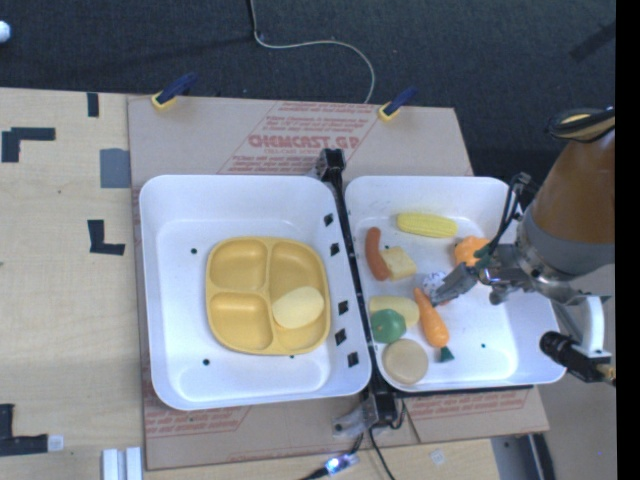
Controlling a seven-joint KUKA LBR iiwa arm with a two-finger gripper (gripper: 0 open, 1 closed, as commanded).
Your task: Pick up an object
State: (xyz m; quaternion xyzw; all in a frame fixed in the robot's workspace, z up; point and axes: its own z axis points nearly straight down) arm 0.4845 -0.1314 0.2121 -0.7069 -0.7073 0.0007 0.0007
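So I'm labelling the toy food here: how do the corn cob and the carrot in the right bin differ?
The corn cob is pale yellow; the carrot is orange with a green end. The corn cob lies nearly level across the picture near the bin's far side, while the carrot lies slanted, nearer the middle. The carrot sits right by the gripper; the corn cob lies apart from it. Both are long and rest in the right bin.
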